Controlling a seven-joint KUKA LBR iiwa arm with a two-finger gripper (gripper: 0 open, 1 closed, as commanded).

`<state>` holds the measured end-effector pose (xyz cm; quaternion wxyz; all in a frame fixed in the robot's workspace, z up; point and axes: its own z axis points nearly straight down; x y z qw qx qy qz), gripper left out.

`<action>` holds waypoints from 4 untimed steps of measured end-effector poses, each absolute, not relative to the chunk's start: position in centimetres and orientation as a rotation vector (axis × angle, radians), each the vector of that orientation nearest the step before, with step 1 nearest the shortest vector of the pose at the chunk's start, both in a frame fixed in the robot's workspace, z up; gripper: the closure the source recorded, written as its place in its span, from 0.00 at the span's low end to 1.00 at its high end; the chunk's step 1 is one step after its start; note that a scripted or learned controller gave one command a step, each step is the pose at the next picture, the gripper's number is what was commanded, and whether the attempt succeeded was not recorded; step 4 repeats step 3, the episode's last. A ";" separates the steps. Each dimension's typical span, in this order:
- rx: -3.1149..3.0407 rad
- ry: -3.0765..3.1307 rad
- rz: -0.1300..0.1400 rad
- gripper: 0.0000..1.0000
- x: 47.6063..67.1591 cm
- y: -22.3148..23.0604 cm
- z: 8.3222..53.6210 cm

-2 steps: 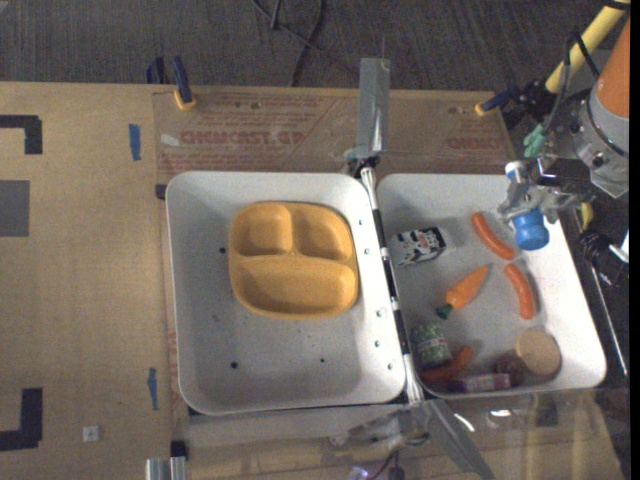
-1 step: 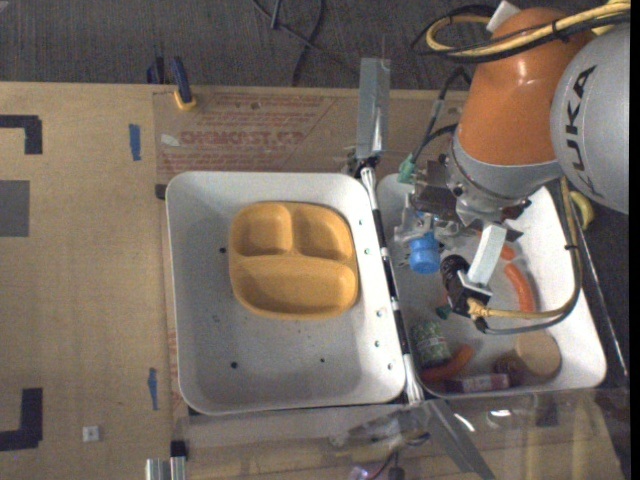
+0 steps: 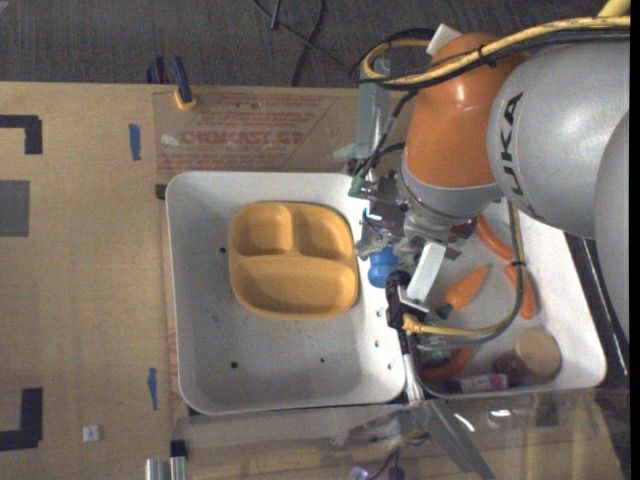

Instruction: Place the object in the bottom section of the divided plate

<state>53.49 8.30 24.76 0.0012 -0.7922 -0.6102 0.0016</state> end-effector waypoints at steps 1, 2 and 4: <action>-2.501 -1.902 0.001 1.00 59.2 8.6 23.8; -2.499 -1.906 0.000 1.00 59.2 8.7 24.8; -2.499 -1.906 0.000 0.00 59.2 8.7 24.8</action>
